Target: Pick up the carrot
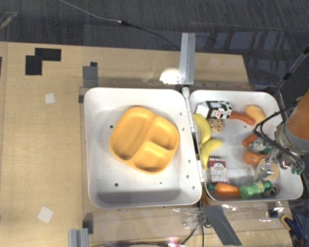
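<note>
Below me lies a pale wooden bench (36,158) with black square marks (41,59) near its far left corner and small pale paper squares (45,214) on its left side. Beyond its far edge runs dark grey carpet (144,9), crossed by a thin cable (92,14). A metal post (187,55) rises at the far edge.

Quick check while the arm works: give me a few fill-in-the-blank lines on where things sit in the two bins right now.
1. The yellow sectioned plate lies in the ____ bin.
2. The carrot lies along the right bin's ____ edge.
3. Right of the carrot lies a ____ toy vegetable.
4. The gripper hangs over the ____ bin.

Missing words: left; near (bottom); green; right
</note>
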Controlling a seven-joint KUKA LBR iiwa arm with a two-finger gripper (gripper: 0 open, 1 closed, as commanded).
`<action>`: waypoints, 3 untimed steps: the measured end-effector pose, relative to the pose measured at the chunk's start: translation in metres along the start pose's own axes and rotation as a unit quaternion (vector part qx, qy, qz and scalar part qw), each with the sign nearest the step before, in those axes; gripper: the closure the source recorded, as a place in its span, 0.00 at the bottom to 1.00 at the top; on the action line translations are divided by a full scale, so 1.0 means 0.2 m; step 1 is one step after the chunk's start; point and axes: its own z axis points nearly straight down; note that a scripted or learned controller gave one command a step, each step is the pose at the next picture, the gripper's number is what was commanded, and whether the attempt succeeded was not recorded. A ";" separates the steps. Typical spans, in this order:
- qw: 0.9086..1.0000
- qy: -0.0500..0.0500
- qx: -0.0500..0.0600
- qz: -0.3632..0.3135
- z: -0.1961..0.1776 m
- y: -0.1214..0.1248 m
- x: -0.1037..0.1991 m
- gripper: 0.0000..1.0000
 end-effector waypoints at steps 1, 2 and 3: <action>0.989 0.002 -0.001 0.147 0.00 0.17 0.01 0.00; 0.990 -0.001 -0.001 0.143 -0.06 0.18 -0.01 1.00; 0.962 0.004 0.000 0.272 -0.30 0.03 0.12 1.00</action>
